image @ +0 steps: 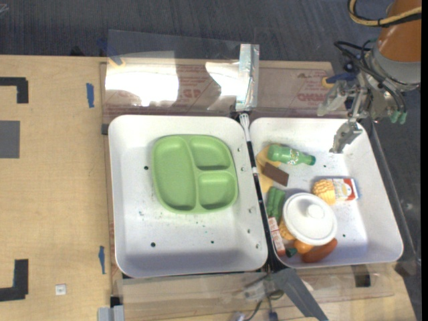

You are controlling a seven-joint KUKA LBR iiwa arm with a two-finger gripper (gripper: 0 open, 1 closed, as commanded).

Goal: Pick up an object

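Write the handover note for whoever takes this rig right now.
Pincer: over the far right corner of the right bin, nothing visibly between its fingers.
Right bin: green bottle, brown block, white lidded bowl, corn packet and more, crowded at the left.
Left bin: green divided plate.
Done: nothing picked.
Left: choose an item, descend, grasp, lift.

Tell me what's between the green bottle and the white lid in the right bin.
In the camera view, a brown block lies between the green bottle and the white lid.
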